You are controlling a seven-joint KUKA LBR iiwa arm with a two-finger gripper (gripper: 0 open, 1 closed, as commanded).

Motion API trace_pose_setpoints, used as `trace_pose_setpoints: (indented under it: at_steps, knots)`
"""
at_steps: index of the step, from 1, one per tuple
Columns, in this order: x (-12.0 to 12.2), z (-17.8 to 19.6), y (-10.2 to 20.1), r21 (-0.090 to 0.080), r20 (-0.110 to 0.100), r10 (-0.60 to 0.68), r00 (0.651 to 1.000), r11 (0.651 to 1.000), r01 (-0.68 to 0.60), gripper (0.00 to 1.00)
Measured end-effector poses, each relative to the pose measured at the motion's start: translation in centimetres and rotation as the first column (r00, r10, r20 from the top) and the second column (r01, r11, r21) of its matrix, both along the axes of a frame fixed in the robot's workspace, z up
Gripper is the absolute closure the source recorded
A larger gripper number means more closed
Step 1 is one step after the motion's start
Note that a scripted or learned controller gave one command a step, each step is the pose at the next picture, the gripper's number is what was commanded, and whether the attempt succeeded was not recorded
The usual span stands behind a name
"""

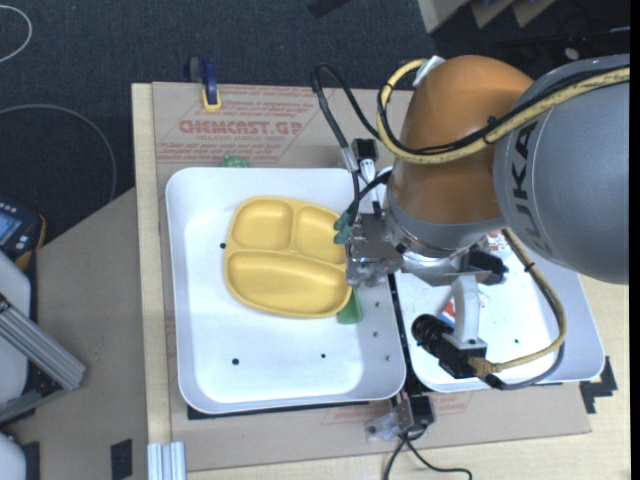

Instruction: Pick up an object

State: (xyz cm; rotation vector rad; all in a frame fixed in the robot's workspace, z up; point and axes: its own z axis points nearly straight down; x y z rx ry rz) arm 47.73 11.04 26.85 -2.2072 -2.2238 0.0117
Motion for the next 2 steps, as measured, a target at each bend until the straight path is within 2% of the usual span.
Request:
trace_pose_setpoints:
  at_steps: [1,2]
  knots:
    - [0.2,6.8,1.8,0.002,0.018,-0.004,1.000,1.000,0.004,1.00]
    - [0.3,15.9,-3.0,0.001,0.024,-0.012,1.000,1.000,0.012,1.00]
